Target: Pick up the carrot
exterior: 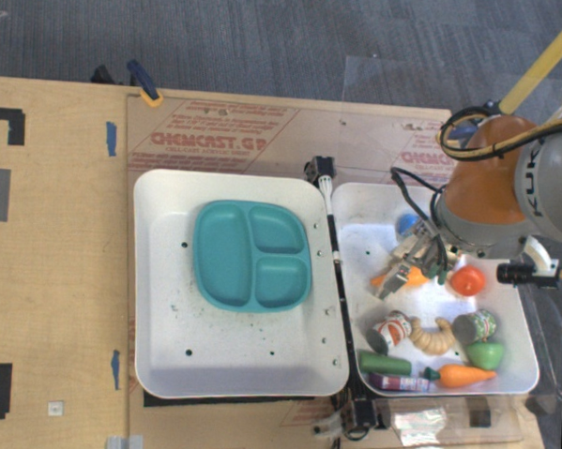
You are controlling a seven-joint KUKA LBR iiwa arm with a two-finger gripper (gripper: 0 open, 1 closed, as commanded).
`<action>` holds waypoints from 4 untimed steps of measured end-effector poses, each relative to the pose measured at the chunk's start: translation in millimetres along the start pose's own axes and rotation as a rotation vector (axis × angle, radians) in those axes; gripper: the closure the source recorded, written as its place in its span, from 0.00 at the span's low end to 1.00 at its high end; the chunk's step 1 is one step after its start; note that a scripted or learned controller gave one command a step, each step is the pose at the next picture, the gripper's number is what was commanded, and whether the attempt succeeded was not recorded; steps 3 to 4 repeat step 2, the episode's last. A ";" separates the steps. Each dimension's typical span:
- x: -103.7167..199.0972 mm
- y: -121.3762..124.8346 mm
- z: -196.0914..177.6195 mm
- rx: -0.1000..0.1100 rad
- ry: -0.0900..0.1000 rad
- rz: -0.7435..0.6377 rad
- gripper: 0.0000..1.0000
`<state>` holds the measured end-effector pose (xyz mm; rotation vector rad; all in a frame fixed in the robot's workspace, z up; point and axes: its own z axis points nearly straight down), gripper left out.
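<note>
Gripper (403, 269) low in right bin (360, 234), fingers' spread impossible to tell, touching small orange piece (412, 277). Carrot (465, 376) well apart, against bin's near rim, beside marker (393, 383).

two bins sit side by side on the bench (52, 282). the left bin (152, 353) has a plate (253, 255) with three parts lying in its middle. the right bin (366, 223) has the toys in it. the carrot (463, 376) lies at the near edge of this bin, with a pen (394, 365) just to its left. a croissant (435, 337) lies behind them. a tomato (466, 280) sits farther back. the gripper (406, 268) is over the middle of the right bin, left of the tomato.
</note>
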<state>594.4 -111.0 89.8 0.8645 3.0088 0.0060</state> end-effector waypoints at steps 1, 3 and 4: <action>31.3 4.3 -0.8 0.001 -0.002 0.071 0.00; 27.6 7.2 -14.5 -0.006 -0.014 0.069 1.00; 27.6 7.2 -14.5 -0.006 -0.014 0.069 1.00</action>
